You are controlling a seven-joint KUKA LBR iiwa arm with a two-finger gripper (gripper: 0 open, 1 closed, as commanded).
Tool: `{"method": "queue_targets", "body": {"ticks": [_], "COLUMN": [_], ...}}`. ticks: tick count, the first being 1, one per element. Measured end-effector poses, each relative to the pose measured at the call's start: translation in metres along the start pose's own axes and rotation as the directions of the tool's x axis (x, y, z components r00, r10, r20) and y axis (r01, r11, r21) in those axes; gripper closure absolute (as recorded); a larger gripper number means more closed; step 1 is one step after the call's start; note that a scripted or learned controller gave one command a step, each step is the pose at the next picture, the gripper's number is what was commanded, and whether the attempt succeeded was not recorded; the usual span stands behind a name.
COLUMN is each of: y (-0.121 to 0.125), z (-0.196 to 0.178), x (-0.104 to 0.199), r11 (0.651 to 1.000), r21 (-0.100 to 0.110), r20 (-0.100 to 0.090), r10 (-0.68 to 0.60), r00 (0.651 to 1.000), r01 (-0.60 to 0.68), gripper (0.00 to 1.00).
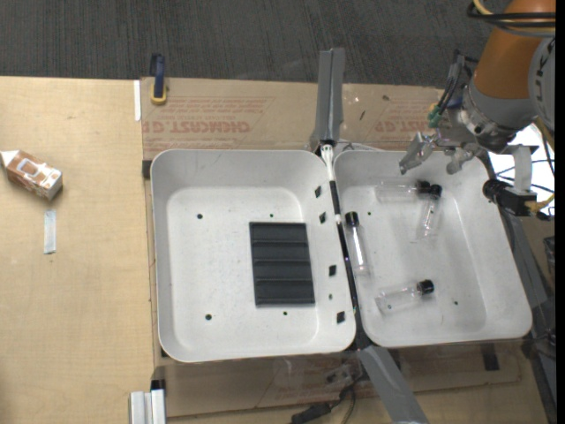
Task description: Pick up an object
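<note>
Claw (435, 155) open above clear, black-capped vial (427, 203).

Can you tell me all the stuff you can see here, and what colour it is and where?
black ridged block: 1, black, middle of the left bin
clear tubes with black caps: 3 or so, see-through, in the right bin
bins: 2, white, side by side on the bench
small box: 1, white and orange, on the bench at far left
clamp: 1, blue and yellow, on the cardboard's back edge
gripper: 1, grey, above the right bin's back edge
</note>
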State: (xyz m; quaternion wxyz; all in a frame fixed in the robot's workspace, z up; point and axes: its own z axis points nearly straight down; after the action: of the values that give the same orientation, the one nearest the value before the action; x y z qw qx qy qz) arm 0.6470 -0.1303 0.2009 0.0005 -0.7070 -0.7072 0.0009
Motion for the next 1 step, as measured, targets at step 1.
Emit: {"method": "queue_targets", "body": {"ticks": [1], "y": [0.0131], "z": [0.0952], "x": [-0.0745], "r11": [0.999], "r21": [-0.008], "r20": [0.002], "r10": [-0.046], "r00": [0.999], "r01": [0.046], "gripper": [0.00]}}
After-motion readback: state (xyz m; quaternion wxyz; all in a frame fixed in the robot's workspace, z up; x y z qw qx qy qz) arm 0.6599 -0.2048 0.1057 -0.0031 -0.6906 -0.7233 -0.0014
